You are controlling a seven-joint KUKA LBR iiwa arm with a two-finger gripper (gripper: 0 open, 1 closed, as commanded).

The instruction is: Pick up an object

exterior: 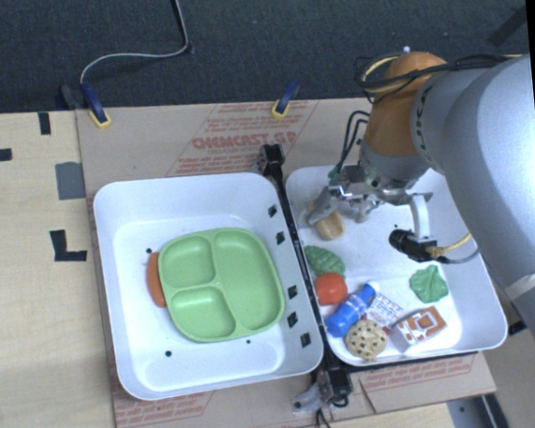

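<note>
Red "CHEMCAST" lettering on cardboard behind white bins.

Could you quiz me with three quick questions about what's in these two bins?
1. True or false: the green divided plate lies in the left bin.
2. Which lies nearest the cookie? A) blue bottle B) orange item beside the plate C) green leaf
3. Fill in: the gripper hangs over the ___ bin.

Key: 1 true; 2 A; 3 right.
</note>
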